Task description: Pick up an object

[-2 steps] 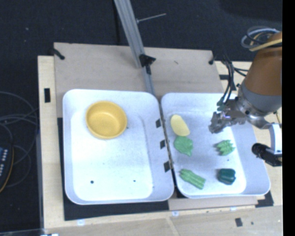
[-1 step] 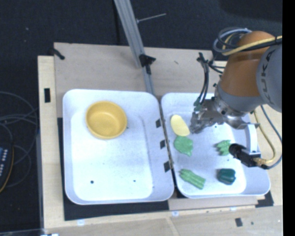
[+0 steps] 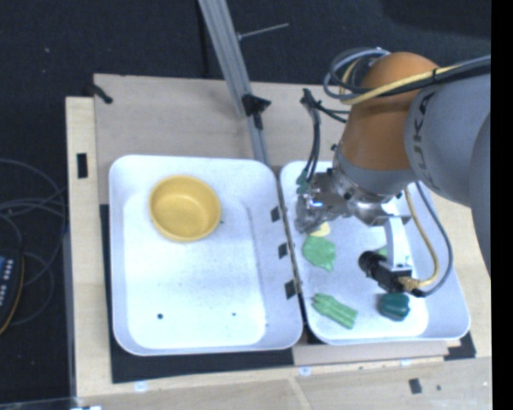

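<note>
My gripper (image 3: 311, 215) hangs low over the upper left part of the right bin (image 3: 449, 314), close to the wall between the two bins. A small pale yellow thing (image 3: 323, 228) peeks out right beside its tip, and I cannot tell whether the two touch. Just below lies a light green lump (image 3: 319, 253). Nearer the front of the same bin are a darker green oblong piece (image 3: 336, 312) and a teal block (image 3: 394, 307). The arm's wrist hides the back of this bin.
A yellow bowl (image 3: 185, 207) sits upright in the back left of the left bin (image 3: 197, 314). A grey metal bar (image 3: 231, 58) slants down from the top to the back edge between the bins.
</note>
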Robot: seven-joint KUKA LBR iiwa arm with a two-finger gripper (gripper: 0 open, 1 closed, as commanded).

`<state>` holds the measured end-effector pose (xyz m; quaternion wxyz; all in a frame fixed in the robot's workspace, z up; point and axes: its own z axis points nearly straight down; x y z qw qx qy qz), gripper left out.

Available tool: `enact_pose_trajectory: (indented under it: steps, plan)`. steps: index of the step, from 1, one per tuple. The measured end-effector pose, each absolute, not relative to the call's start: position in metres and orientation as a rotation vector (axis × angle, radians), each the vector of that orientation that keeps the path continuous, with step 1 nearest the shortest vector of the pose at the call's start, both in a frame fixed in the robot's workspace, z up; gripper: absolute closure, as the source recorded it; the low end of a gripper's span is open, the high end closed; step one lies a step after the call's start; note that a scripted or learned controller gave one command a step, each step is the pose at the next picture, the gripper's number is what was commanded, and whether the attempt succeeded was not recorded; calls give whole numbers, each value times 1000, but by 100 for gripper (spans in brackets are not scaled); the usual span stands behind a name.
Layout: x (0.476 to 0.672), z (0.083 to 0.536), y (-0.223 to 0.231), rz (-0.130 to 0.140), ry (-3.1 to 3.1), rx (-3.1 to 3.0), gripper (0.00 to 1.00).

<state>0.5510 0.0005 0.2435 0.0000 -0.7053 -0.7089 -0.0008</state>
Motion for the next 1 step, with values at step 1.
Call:
enact_pose_trajectory:
  steps: [1]
  plan:
    - [550,232,52,0,-2225,-2217,100]
